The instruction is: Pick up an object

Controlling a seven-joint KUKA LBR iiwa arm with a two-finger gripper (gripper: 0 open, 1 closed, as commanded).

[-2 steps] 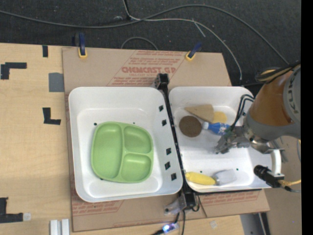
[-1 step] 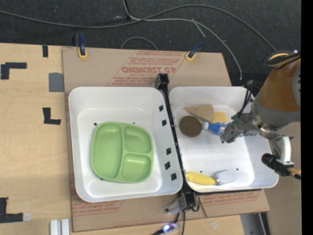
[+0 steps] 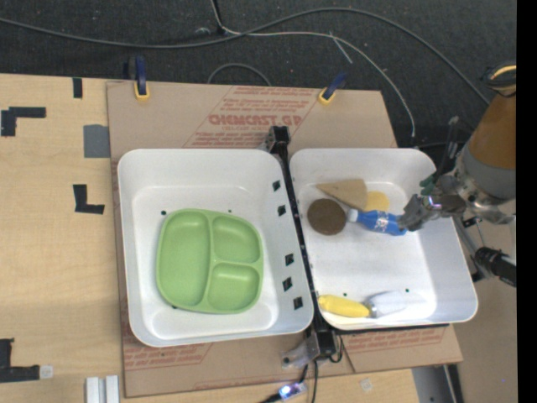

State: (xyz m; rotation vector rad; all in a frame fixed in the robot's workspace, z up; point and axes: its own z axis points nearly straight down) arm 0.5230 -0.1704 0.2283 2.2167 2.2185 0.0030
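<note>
Two shallow white bins are shown side by side on a brown cardboard sheet [image 3: 252, 120]. In the left white bin [image 3: 138, 183] a green plastic plate with three compartments [image 3: 210, 260] is seen lying flat. In the right white bin [image 3: 445, 300] a round brown disc [image 3: 326, 217] is set beside a tan wedge-shaped piece [image 3: 348, 193] and a small yellow item [image 3: 378, 200]. A blue-and-white tube-like object [image 3: 377, 222] lies just right of the disc. A yellow banana-shaped object [image 3: 343, 307] and a pale translucent object [image 3: 388, 302] rest at the near wall. The two-finger gripper [image 3: 417, 212] is placed at the tube's right end; how far it is open cannot be told, and no hold is confirmed.
</note>
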